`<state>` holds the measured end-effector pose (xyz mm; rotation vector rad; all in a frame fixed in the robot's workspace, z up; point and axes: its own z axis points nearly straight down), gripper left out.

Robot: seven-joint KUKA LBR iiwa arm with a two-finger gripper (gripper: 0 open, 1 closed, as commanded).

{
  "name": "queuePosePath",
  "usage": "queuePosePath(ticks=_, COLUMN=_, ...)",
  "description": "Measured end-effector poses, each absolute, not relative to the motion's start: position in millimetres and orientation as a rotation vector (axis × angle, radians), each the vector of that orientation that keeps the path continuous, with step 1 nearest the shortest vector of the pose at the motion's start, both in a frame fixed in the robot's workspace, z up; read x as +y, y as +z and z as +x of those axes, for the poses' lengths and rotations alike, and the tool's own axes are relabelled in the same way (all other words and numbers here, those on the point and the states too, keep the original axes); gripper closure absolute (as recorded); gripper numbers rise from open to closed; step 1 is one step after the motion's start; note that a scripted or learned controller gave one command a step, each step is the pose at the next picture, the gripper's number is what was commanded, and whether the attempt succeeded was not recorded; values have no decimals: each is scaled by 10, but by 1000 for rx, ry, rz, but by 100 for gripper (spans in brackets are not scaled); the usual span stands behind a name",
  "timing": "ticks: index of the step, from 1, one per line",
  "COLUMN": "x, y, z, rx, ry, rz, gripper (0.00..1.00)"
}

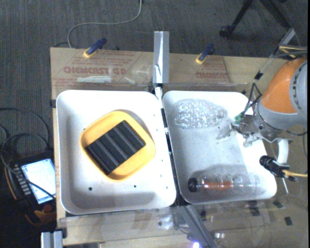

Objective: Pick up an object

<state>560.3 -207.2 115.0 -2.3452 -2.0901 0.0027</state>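
The two-finger gripper (236, 124) sits over the right edge of the right bin, at the end of the grey arm with its orange band (280, 93); whether it is released or clenched cannot be told here, and nothing is seen held in it.

The left shallow white bin (72, 190) carries the biggest item, a yellow rounded-square plastic tray with a black ribbed insert (118, 144), lying turned at an angle in the middle. White floor is open all round it, widest along the near edge.

The right shallow white bin (206, 154) touches the left one along a central seam. A crumpled clear plastic bottle (199, 113) lies in its far part, its right end near the gripper. A clear plastic bottle with a dark cap and brownish contents (225, 183) lies along the near wall, cap to the left. Between the two bottles the floor is bare.

On the far side, two blue-and-yellow clamps (94, 47) grip the brown cardboard sheet (103, 71).
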Motion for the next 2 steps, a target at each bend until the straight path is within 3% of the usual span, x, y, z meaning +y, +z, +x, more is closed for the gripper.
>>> queuePosePath(ticks=1, x=-1654, y=899, z=6510, rx=-2140, ry=3, rz=-2307, gripper=0)
queuePosePath(ticks=2, x=-2212, y=1696, z=5550, rx=-2353, ry=5, rz=-2084, gripper=0)
